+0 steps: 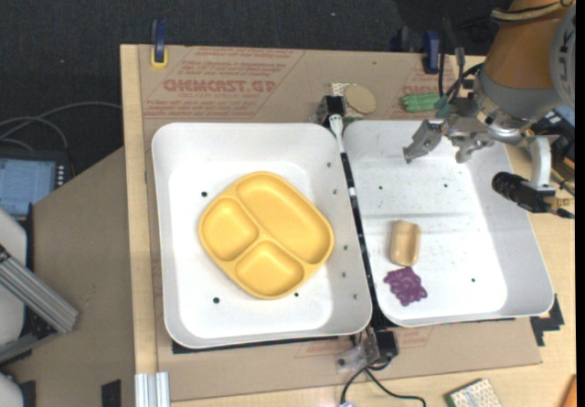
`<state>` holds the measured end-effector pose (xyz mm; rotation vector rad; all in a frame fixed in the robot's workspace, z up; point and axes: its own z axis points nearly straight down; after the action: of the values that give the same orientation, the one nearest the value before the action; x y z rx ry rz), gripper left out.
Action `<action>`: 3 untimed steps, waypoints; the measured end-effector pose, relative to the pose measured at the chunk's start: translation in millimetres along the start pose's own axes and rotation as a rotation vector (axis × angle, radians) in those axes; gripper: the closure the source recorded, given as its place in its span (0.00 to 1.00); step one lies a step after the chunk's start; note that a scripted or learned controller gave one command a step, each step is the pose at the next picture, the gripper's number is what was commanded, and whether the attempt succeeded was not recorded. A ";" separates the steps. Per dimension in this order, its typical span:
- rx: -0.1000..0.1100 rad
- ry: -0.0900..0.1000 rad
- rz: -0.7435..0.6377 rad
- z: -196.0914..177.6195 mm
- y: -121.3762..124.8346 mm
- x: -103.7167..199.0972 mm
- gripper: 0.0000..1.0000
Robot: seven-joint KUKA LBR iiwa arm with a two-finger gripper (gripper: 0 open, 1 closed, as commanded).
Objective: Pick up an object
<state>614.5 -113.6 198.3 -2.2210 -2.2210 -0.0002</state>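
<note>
A tan bread-roll-shaped object lies in the right bin, toward its lower left. Just below it sits a small purple grape cluster. A yellow three-compartment plate rests in the middle of the left bin. My gripper hangs over the far edge of the right bin, well above and behind the roll. Its two fingers stand apart with nothing between them, so it is open.
The grey arm with its orange band comes in from the upper right. A green item and a tan disc lie on the board behind the bins. A black fitting sticks out at the right bin's right side.
</note>
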 end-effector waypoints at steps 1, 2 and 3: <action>0.013 0.002 0.003 116.4 -57.7 -7.6 0.00; -0.003 -0.001 0.002 99.1 -52.2 -7.8 1.00; -0.003 -0.001 0.002 99.7 -52.5 -7.8 0.00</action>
<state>561.9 -121.3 98.5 -2.2251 -2.2205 -0.0018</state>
